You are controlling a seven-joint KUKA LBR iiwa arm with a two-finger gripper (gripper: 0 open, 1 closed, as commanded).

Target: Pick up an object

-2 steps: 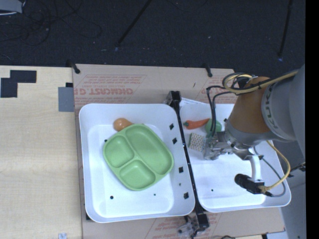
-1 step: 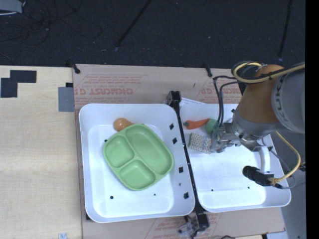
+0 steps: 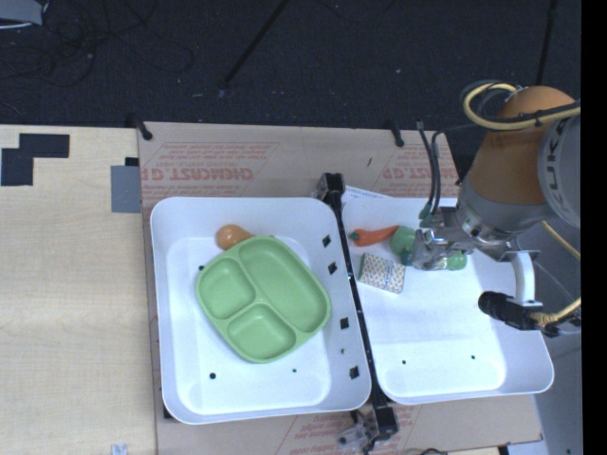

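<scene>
A light wooden bench (image 3: pixel 66 282) is covered by a printed cardboard sheet (image 3: pixel 237 164), on which two shallow white bins (image 3: pixel 185 387) are set side by side.

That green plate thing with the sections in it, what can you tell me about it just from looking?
The green divided plate looks like smooth moulded plastic, pale green, with rounded corners and raised ridges splitting it into three compartments, none holding anything. It lies flat, right side up, turned at a slant in the left white bin. A small orange object peeks out at its upper-left rim, touching or nearly so. The pincer is over in the other bin, well away.
</scene>
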